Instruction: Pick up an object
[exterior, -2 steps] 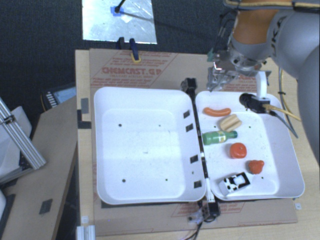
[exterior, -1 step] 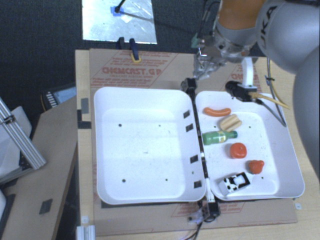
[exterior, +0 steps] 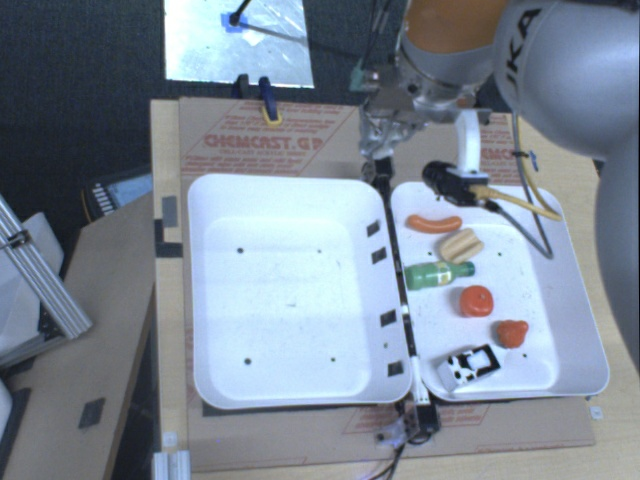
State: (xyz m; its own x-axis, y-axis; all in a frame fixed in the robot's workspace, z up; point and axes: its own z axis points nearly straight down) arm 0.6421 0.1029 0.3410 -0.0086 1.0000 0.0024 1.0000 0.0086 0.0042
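In the right bin (exterior: pixel 575 318), you saw a hot dog (exterior: pixel 434 223) near the far edge, then a bread roll (exterior: pixel 460 245), a green bottle (exterior: pixel 438 274), a tomato (exterior: pixel 476 301), a red pepper (exterior: pixel 512 334) and a black-and-white cow toy (exterior: pixel 472 366) at the near edge. The gripper (exterior: pixel 380 163) hung over the far end of the divider beside the left bin (exterior: pixel 290 298); how it was set you could not tell.

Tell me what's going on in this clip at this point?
A grey KUKA arm reaches in from the right, its pincer sitting above the far end of the divider between the two white bins. Nothing is seen between its fingers. The right bin holds a hot dog, a bread roll, a green bottle, a tomato, a smaller red item and a black-and-white toy. All lie untouched.
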